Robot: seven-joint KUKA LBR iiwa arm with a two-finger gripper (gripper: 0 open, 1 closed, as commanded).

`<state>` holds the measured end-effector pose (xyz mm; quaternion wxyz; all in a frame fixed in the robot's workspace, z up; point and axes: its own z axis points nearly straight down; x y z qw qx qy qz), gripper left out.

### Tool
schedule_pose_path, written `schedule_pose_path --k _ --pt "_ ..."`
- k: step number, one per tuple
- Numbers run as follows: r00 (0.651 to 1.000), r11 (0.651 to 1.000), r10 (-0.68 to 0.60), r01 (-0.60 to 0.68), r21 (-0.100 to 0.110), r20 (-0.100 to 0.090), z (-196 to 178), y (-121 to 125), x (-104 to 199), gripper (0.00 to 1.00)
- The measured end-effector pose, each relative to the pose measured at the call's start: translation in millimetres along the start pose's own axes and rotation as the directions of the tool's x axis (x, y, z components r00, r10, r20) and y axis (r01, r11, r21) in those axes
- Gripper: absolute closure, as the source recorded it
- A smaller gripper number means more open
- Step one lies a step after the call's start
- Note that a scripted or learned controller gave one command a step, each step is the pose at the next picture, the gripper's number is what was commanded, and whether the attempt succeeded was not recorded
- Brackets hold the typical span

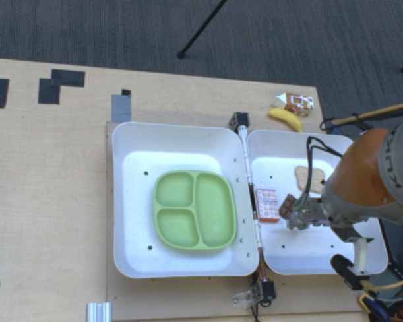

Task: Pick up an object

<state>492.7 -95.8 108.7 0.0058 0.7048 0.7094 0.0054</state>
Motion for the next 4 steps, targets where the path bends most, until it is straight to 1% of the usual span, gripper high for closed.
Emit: schedule_pose_path --k 1,2,3,4 --pt "1.0 1.0 0.0 0.0 0.0 0.0 0.1 0.0 0.0 0.0" --pt "1.0 1.0 0.005 -0.005 0.01 -0.001 22.0 -4.6 0.0 0.0" --pt "1.0 1.0 0.003 -0.003 0.004 0.0 10.6 -2.0 0.3 1.0" --pt "1.0 1.0 0.002 -0.002 0.004 0.0 10.7 -2.1 0.3 0.0"
